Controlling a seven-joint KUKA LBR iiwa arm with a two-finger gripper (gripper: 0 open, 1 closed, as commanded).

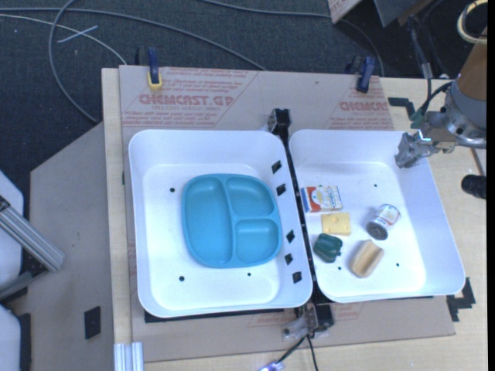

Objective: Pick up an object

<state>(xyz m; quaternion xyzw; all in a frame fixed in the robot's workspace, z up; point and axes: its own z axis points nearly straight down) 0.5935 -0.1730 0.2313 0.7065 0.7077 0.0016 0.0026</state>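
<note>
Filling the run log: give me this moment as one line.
stage: approach | gripper: above right bin's far right corner, nothing seen held | can, bread roll: in right bin | blue tray: left bin

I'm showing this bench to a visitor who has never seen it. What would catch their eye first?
Most striking is the blue divided plate, lying alone in the left bin. Next, a cluster of small things in the right bin: a red and white packet, a yellow cheese wedge, a green pepper, a bread roll and a small can. The claw hangs over that bin's far right corner.

Two bins [147, 207], one tray [230, 220], five items [352, 226]
</note>
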